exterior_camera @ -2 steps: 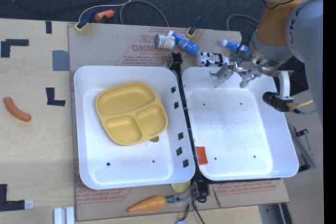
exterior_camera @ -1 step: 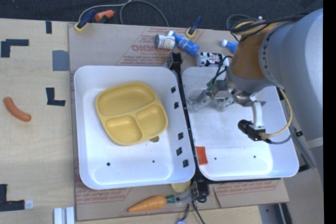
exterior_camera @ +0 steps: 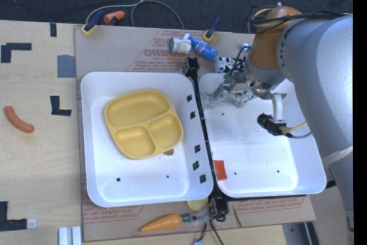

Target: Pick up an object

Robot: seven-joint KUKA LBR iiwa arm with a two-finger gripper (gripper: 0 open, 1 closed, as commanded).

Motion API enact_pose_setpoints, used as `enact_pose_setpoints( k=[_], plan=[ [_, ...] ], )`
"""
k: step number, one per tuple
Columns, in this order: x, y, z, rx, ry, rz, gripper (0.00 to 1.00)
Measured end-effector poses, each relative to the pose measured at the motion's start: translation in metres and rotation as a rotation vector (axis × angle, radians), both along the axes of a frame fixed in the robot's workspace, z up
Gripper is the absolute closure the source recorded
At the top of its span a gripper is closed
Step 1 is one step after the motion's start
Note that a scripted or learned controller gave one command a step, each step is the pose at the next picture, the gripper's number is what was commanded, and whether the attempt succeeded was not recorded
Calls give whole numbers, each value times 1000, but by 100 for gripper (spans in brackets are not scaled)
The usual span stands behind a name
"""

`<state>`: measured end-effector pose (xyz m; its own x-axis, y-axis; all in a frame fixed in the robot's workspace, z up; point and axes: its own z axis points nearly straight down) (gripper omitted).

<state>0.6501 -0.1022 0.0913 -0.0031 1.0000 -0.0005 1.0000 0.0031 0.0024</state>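
Orange block (exterior_camera: 219, 169) lies flat on the floor of the right bin (exterior_camera: 287, 175), close against that bin's left wall and toward its near end. Nothing else touches it.

The gripper (exterior_camera: 232, 92) is in the same bin but at the far end, near the bin's far left corner, low over the white floor. The block is well apart from it, toward the near edge of the bin and slightly to the left in the camera view. No object can be seen in the gripper's grasp, and whether it is released or clenched cannot be told from this angle. The grey arm (exterior_camera: 321, 72) fills the right side of the view, its orange band (exterior_camera: 265, 49) just above the wrist, and a black cable fitting (exterior_camera: 272, 124) hangs off the wrist over the middle of the right bin.

The left bin (exterior_camera: 92, 169) holds a yellow divided plate (exterior_camera: 143, 123), lying flat and tilted a little askew, with a small dark speck at its near edge.

Both bins rest on a cardboard sheet (exterior_camera: 114, 46). Behind them on the sheet lies a white and blue bottle (exterior_camera: 194, 46) on its side. A carrot (exterior_camera: 162, 222) lies in front of the left bin, and a sausage (exterior_camera: 19, 119) sits on the wooden bench (exterior_camera: 34, 181) far to the left.
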Motion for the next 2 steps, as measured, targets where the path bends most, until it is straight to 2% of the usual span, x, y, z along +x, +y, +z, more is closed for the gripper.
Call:
enact_pose_setpoints(
  k=[1, 2],
  plan=[
    [19, 0, -6, 1, 2, 0, 0],
    [19, 0, 5, -2, -1, 1, 100]
  ],
)
